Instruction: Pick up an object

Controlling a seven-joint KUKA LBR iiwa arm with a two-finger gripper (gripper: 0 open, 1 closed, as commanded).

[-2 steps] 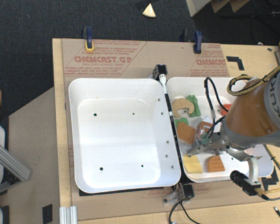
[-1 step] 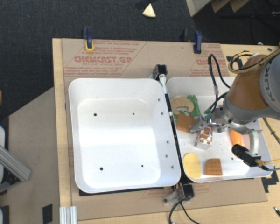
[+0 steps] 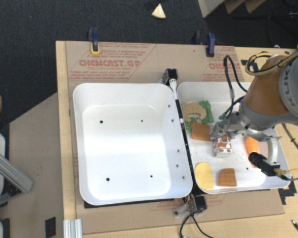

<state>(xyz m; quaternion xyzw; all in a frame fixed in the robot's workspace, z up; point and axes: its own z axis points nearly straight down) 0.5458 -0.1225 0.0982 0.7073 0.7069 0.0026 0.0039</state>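
The right bin holds several small objects. A tan round piece with a green part lies at its back left. A brown block sits just in front of that. A pale yellow oval and a waffle-like brown square lie near the front edge. An orange piece lies at the right. My gripper hangs low over the bin's middle, right beside the brown block, with a small brown and white object at its fingertips. Whether the fingers hold it is unclear.
The left bin stands next to the right one, sharing a divider edge. Blue clamps pin the cardboard base at the back. A black cable loops above the right bin. The arm covers the bin's right rear.
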